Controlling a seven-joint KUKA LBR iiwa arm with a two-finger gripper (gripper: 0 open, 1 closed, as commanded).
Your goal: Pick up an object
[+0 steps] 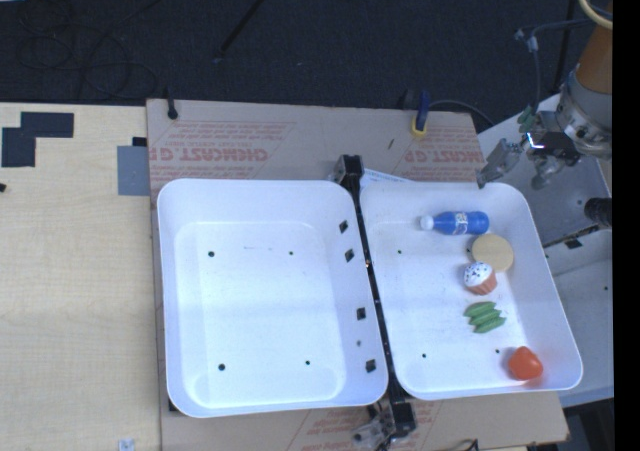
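**Ana:** White plastic, two shallow bins side by side on the bench. From the camera view, the left bin [260, 299] has nothing lying on its floor, and the right bin [400, 339] carries everything: a blue bottle [458, 223] lying on its side near the far wall, a tan disc [493, 252] just below it, a small cupcake-like toy [480, 278] touching or nearly touching that disc, a green pod-shaped piece [485, 316] lower down, and a red-orange thing [524, 363] near the front right corner.

**Ben:** And the arm?

**Ana:** The gripper [545, 147] hangs off beyond the right bin's far right corner, outside its rim, well apart from every object. Nothing sits between its fingers, as far as I can see. Whether the jaws stand open or closed, I cannot tell; the metal parts blur together there.

**Ben:** So which step?

**Ana:** I judge it the very start: no object chosen or approached yet. The next move calls for swinging in over the right bin, settling above one piece and descending with the jaws astride it. The bottle, closest and lying clear of its neighbours, looks the easier target; the disc and cupcake crowd each other.

**Ben:** Anything unclear?

**Ana:** The arm's upper part is cut off at the frame edge, and the red-orange thing is too small to identify.
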